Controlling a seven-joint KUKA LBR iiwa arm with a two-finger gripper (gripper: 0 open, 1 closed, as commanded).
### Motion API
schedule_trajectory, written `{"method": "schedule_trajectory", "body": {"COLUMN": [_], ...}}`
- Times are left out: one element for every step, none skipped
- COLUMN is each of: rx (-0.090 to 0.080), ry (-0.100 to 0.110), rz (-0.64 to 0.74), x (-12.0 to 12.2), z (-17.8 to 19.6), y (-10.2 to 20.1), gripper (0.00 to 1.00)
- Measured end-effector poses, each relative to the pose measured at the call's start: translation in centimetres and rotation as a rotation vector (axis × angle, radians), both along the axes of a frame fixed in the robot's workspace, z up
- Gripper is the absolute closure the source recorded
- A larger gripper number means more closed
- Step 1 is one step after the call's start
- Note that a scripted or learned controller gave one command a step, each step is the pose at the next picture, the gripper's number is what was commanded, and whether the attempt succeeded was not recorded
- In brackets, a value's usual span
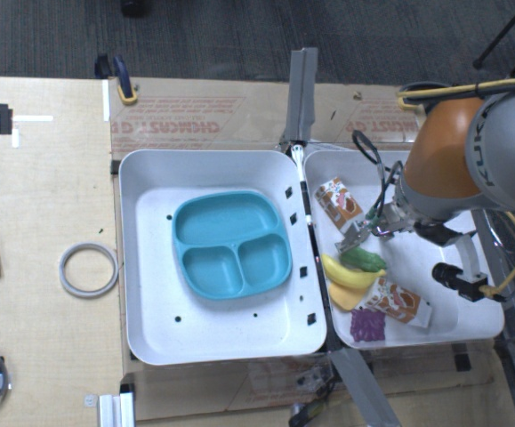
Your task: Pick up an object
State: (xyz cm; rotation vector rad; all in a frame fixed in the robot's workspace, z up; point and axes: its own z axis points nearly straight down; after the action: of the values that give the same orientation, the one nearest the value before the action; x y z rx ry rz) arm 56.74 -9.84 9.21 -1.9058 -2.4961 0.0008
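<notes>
A single fixed camera looks down at a slant from above the desk, far enough off to take in both white bins. The left bin sits near the middle of the picture, the right bin beside it, and dark floor lies beyond it.

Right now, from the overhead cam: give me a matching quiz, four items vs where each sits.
Items:
1. blue divided tray
2. banana
3. purple packet
4. tape ring

Places:
A. on the bench, outside the bins
B. right bin, near its front edge
C. left bin
D. right bin, just under the claw

Pairs: 1-C, 2-D, 3-B, 4-A
</notes>
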Motion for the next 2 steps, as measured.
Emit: {"method": "schedule_trajectory", "body": {"rx": [0.000, -0.001], "ry": [-0.001, -0.003], "rz": [0.051, 0.291], "x": [-4.0, -3.2], "z": [0.0, 10.0], "y": [0.0, 4.1], "gripper": [0.00, 0.00]}}
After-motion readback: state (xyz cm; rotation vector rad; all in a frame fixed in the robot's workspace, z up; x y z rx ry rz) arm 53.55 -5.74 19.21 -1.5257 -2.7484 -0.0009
